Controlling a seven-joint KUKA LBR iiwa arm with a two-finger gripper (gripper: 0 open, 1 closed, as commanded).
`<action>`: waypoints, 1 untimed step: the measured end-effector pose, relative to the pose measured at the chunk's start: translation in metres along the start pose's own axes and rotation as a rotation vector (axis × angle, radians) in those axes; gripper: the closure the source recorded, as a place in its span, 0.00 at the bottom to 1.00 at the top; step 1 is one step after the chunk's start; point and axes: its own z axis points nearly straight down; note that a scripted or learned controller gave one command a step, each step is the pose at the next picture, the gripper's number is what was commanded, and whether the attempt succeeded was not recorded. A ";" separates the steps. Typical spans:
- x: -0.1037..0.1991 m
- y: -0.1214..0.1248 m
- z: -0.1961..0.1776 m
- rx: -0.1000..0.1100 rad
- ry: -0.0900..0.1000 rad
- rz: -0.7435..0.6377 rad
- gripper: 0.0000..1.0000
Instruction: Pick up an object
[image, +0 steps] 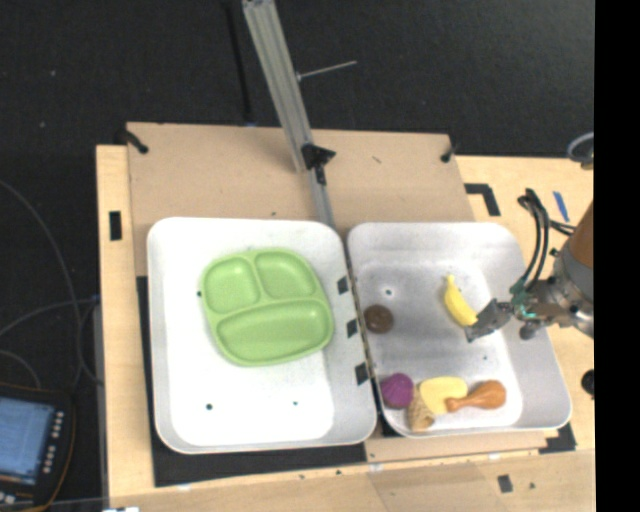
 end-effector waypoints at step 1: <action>0.000 0.000 0.000 0.000 0.000 0.001 0.00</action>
